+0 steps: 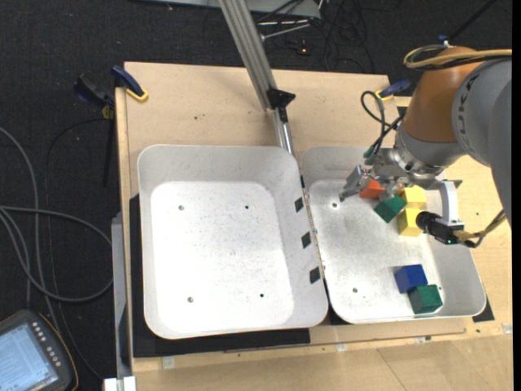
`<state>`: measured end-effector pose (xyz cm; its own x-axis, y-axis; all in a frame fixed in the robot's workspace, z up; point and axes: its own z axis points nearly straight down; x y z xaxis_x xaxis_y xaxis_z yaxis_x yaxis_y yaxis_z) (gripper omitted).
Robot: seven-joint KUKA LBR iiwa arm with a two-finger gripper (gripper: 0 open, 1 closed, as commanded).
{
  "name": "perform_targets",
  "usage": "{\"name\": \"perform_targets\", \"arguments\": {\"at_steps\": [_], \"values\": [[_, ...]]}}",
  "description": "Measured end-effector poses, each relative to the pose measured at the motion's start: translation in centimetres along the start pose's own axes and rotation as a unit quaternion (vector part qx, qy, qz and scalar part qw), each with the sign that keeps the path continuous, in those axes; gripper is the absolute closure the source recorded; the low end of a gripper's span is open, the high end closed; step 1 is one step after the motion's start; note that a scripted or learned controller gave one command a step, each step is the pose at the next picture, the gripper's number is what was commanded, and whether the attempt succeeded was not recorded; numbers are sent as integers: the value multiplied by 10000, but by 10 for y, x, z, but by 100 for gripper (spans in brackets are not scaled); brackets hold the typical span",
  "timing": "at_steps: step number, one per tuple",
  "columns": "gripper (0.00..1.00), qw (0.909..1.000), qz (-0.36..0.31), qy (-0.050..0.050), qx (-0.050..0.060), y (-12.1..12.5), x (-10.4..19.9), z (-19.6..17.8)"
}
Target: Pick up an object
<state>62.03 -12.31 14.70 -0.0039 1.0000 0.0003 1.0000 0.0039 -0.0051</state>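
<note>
My gripper (368, 182) hangs low over the upper middle of the right bin (358, 300), under the grey arm with its orange band (435, 96). An orange block (372, 190) lies right at the gripper's tip, partly covered by it. A green block (391, 208) touches the orange one on its lower right, and a yellow block (412, 212) sits beside that. Whether the orange block is gripped is hidden by the wrist.
A blue block (409, 277) and a second green block (426, 299) lie near the right bin's front right corner. The left bin (163, 177) stands beside it. A metal pole (248, 43) slants down to the bins' shared back edge.
</note>
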Motion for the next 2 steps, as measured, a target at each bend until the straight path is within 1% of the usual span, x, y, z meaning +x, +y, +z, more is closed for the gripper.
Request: {"name": "perform_targets", "arguments": {"at_steps": [1, 2], "values": [[0, 10000, 19, -5, -39, 1, 0, 29], [100, 10000, 23, -5, -42, 1, 0, 20]]}}
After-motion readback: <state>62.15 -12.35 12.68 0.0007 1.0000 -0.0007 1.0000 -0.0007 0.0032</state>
